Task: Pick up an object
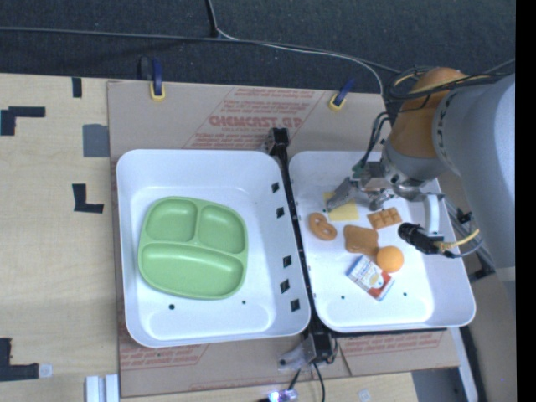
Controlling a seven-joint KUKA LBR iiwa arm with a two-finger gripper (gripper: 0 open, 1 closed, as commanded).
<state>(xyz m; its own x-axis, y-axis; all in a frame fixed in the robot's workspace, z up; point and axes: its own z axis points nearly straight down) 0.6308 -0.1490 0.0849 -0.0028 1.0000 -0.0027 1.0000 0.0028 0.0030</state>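
1. Tabletop (50,249): a light wooden surface carrying a cardboard sheet (243,120), on which two shallow white bins sit side by side.
2. Left bin (151,308): holds a green divided plate (193,248) with three compartments, lying flat toward the bin's left side.
3. Right bin (435,304): holds the small objects and receives the arm.
4. Arm (469,141): grey with an orange band, entering from the right over the far right part of the right bin.
5. Gripper (356,189): lowered into the far part of the right bin; whether its fingers are apart or together cannot be told at this resolution.
6. Pale yellow wedge (343,213): just near of the gripper tip; contact cannot be judged.
7. Brown pretzel-like piece (322,226): left of the wedge, close to the bin's left wall.
8. Orange waffle-like piece (384,218): right of the wedge.
9. Tan piece (361,239): beside an orange ball (389,259).
10. Small printed packet (369,276): nearest object, touching the ball.
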